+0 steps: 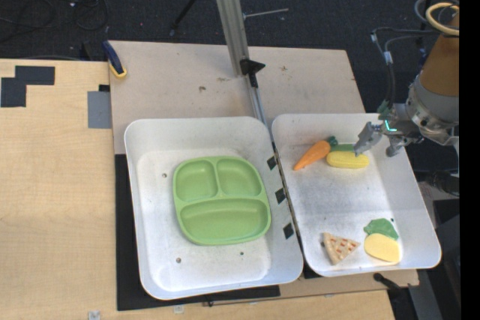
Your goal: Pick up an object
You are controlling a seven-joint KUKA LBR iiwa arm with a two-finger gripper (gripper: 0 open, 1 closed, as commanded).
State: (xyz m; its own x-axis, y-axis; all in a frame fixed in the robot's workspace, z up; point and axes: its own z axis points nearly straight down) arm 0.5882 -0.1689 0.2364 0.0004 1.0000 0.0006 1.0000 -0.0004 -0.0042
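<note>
Nearest the camera, at the lower right of the frame, a pizza slice toy (339, 246) and a yellow-and-green fruit toy (382, 242) lie well apart from the hand (380, 140). The likelier target is the yellow corn toy (348, 159), lying left to right in the upper part of the right bin (411, 183), an orange carrot toy (312, 154) touching its left end. The hand hovers at its right end, fingers spread, holding nothing.

left bin (150, 161): tray (222, 200); right bin (409, 191): carrot (312, 155), corn (348, 160)
</note>
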